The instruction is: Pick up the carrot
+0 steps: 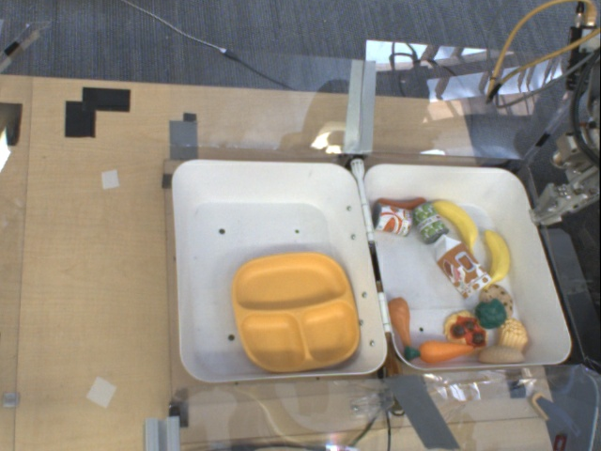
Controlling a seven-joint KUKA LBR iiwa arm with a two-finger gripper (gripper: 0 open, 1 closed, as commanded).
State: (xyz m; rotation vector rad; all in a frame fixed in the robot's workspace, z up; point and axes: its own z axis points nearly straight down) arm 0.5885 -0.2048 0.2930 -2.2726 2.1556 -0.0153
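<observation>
Carrot: we see one carrot (447, 351) lying flat along the near wall of the right bin (537, 216), its tip pointing right. A second, shorter carrot (401, 319) lies just to its left, hard against the wall between the bins.
Neighbours: a round pizza-like toy (462, 327) sits just behind the first carrot, a pale piece (500, 354) lies at its tip, and a corn cob (513, 333) and a green broccoli-like piece (490, 313) are close by.
Farther back: we count two bananas (457, 220) (498, 255), a small carton (463, 268), and a can (393, 220) near the far wall.
Left bin: the left bin (202, 205) holds a yellow divided tray (296, 310).
Arm: we see part of the arm (571, 181) at the right edge, beside the right bin and well apart from the carrots.
Fingers: we cannot tell whether they are wide or narrow.
Worktop: the worktop (84, 280) is light wood.
</observation>
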